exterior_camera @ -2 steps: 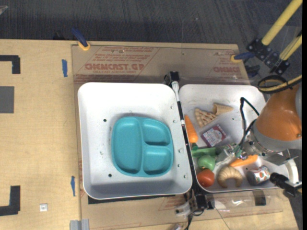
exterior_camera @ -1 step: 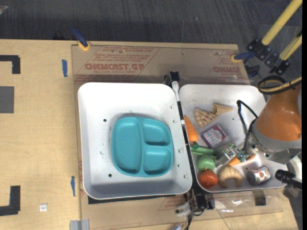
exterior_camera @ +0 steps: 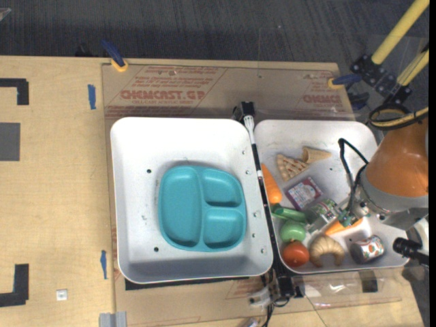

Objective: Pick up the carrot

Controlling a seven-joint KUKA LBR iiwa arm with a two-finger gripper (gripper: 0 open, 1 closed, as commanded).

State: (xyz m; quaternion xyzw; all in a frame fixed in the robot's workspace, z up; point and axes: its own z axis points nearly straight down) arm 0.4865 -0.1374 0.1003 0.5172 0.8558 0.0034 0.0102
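1. The bench (exterior_camera: pixel 54 182) bears two white bins side by side: the left bin (exterior_camera: pixel 129 135) and the right bin (exterior_camera: pixel 354 131), their inner walls touching.
2. One arm (exterior_camera: pixel 402 165) reaches in from the right over the right bin's right half, its orange band uppermost and the wrist pointing down and left.
3. One teal plate (exterior_camera: pixel 202 206) with three compartments lies flat in the middle of the left bin.
4. One gripper (exterior_camera: pixel 335 213) hangs low over the middle of the right bin, well apart from the carrot; I cannot tell whether it is spread or closed, and a small orange piece (exterior_camera: pixel 335 227) lies just beside it.
5. One carrot (exterior_camera: pixel 271 186), orange and tapered, lies along the right bin's left wall, narrow end toward the far side, with a green bit (exterior_camera: pixel 289 214) at its near end.
6. Near it lie one purple packet (exterior_camera: pixel 303 193), one green apple (exterior_camera: pixel 293 231), one tomato (exterior_camera: pixel 296 253), one croissant (exterior_camera: pixel 328 248) and one can (exterior_camera: pixel 368 248)
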